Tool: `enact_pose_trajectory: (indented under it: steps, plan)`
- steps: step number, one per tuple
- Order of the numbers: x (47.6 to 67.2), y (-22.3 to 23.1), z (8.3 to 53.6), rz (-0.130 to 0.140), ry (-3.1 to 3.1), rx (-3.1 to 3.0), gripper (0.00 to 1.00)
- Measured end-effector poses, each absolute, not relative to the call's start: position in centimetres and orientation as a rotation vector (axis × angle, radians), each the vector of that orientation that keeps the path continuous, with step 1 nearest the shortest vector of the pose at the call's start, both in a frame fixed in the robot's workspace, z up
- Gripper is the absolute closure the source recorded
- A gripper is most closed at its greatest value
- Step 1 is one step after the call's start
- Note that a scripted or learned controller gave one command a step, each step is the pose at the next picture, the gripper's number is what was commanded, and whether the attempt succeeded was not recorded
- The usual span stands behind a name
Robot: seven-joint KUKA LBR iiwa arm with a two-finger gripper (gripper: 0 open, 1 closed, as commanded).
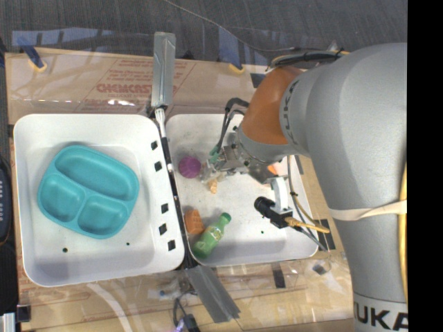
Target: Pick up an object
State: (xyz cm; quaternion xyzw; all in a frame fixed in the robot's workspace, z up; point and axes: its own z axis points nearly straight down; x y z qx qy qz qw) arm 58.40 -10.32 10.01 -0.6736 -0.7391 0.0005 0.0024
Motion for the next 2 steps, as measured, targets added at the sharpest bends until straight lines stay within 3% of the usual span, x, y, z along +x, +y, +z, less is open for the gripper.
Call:
enact_pose_trajectory:
  steps: [1,2]
  plan:
    - [53.5,-4.0,19.3,-0.003,-2.254,-2.188,1.00]
    - [58.1,-10.5,25.0,0.002,-2.439,-1.979,1.00]
